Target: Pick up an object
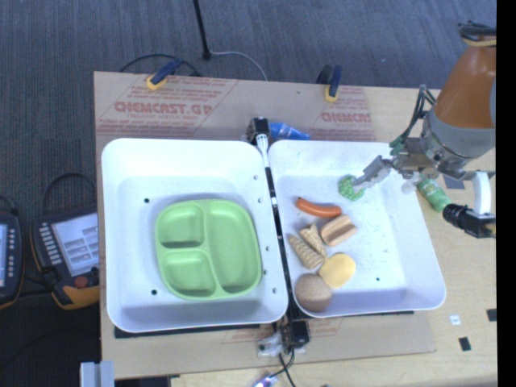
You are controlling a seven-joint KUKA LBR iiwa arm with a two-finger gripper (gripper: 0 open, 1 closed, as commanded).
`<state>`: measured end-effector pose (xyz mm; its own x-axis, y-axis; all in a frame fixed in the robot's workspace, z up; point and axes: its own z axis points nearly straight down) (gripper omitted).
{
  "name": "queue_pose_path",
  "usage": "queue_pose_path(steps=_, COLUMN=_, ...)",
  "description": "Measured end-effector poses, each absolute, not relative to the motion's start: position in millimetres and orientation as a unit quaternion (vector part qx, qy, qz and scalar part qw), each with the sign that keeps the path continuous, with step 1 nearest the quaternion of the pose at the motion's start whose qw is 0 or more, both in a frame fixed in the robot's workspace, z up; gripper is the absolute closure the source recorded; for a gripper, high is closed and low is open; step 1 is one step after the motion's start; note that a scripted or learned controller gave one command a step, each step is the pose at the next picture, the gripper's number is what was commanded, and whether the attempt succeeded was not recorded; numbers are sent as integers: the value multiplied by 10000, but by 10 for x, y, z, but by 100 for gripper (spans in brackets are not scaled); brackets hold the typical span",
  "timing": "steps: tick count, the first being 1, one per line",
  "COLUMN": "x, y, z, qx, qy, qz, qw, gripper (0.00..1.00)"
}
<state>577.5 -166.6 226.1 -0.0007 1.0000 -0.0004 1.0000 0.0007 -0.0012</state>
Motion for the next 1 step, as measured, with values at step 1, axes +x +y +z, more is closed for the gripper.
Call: queue_pose_path(steps=1, x=6287, y=-1038, z=936, qx=-6120, qy=-7908, qz=2, qw=-6, gripper=0)
